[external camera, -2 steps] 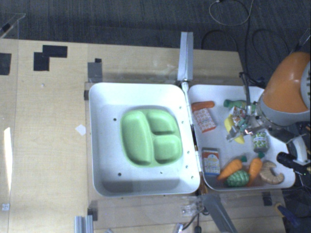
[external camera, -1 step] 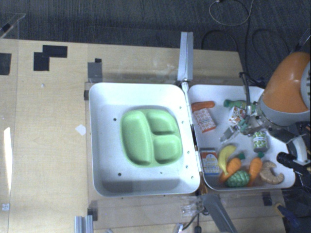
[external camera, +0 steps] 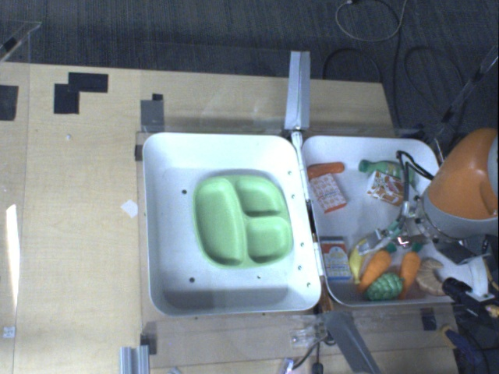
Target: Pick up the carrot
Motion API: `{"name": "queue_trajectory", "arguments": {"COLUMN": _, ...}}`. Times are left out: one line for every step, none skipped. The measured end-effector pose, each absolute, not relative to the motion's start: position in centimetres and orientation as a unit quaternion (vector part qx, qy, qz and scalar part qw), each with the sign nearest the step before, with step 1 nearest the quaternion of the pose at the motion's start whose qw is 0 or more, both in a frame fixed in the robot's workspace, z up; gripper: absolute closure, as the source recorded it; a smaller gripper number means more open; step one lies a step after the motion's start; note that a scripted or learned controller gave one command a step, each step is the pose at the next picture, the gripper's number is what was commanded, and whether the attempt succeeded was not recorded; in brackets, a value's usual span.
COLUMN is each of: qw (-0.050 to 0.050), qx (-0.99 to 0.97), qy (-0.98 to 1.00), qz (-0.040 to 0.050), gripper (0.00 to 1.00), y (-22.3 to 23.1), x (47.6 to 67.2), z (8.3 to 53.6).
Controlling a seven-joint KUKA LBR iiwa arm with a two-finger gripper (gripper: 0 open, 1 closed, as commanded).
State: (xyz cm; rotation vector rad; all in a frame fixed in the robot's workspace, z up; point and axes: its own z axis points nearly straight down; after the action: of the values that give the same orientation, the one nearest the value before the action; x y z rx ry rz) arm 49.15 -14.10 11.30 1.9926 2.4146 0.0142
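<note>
Bench (external camera: pixel 70 232): pale wood, black tape marks at the far left corner.
Floor (external camera: pixel 195 14): dark carpet, cables.
Bins: left (external camera: pixel 156 209) holds a green tray (external camera: pixel 242 220); carrot (external camera: pixel 375 268) at the right bin's (external camera: pixel 351 150) near edge.
Gripper (external camera: pixel 399 236): above the carrot.

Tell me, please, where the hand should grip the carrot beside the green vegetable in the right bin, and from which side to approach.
Probably grip the carrot across its thicker middle, coming straight down from above. It lies flat and slanted, its narrow end toward the green vegetable and a yellow item close on its left. A second orange piece lies right of it, so the fingers should close across its width.
</note>
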Motion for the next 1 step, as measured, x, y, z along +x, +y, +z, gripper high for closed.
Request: {"name": "queue_trajectory", "arguments": {"qw": 0.009, "qx": 0.635, "qy": 0.772, "qz": 0.0067, "gripper": 1.00, "y": -13.99, "x": 49.44, "z": 12.45}}
